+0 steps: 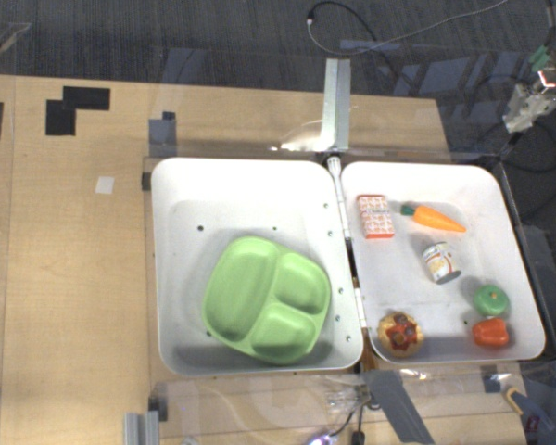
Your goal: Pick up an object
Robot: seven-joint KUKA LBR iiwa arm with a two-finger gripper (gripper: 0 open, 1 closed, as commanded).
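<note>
Left bin (181,202): shallow white tray with rounded corners and a smooth matte floor. It touches the right bin along a centre seam.
Right bin (514,248): same make and finish, and it holds six small items spread well apart.
Green plate (264,299): smooth, glossy lime plastic with a rounded outline, divided into three compartments. It lies in the near half of the left bin and appears slightly tilted.
Small box (374,217): rectangular carton with a red and white print, lying flat in the far-left part of the right bin, close to the seam.
Carrot (435,218): smooth orange taper with a green stub at its left end. It lies just right of the small box, apart from it.
Small can (440,262): short cylinder with a pale label and a metallic sheen, tipped at an angle near the middle of the right bin.
Green round item (490,299): glossy and dome-shaped, toward the near-right of the right bin.
Red item (490,334): glossy, blocky red-orange lump just nearer than the green round item. Contact between them cannot be judged.
Round mottled item (400,333): tan rim with a lumpy red and brown centre, in the near-left corner of the right bin.
Bench (65,276): pale wood-grain surface bearing black square markers at the far left.
Metal post (337,105): flat grey strip standing at the far end of the seam.
Jaws: their state cannot be told from this view.
Pick candidates: all six small items rest on the right bin floor, none lifted.
</note>
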